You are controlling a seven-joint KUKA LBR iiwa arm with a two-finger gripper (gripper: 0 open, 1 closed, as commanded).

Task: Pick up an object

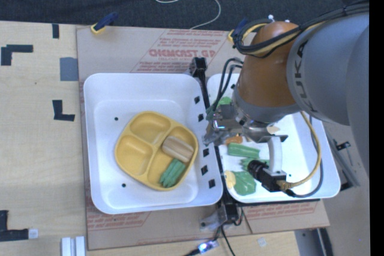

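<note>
Objects for picking lie in both white bins, and going from the left, the bench [36,87] shows bare wood marked with black tape pieces, then a sheet of printed cardboard [174,57] under the bins. A thin pale cable [186,0] loops over the dark floor above it, and a small blue and yellow clamp [103,22] sits at the cardboard's upper left corner.

The left bin [102,93] holds a yellow divided plate [141,147], tilted diagonally in the bin's middle. In the plate's right compartments rest a tan wooden block [178,147] and, just below it and touching, a green bean-like toy [173,172].

Right of the shared bin walls, the right bin [312,186] holds several small things crowded near its left side: a long green piece [243,151] lying flat, a green leafy toy [244,184] near the lower wall, and a small yellow piece [229,177] just beside it. Their exact kinds are hard to tell.

The arm [273,69], orange banded and grey, hangs over the right bin and hides much of it. The gripper [217,128] sits low at the bin's left edge, near the dividing walls; whether it is spread or pressed together cannot be told. A black fitting [264,174] with cables trails below the wrist.
</note>
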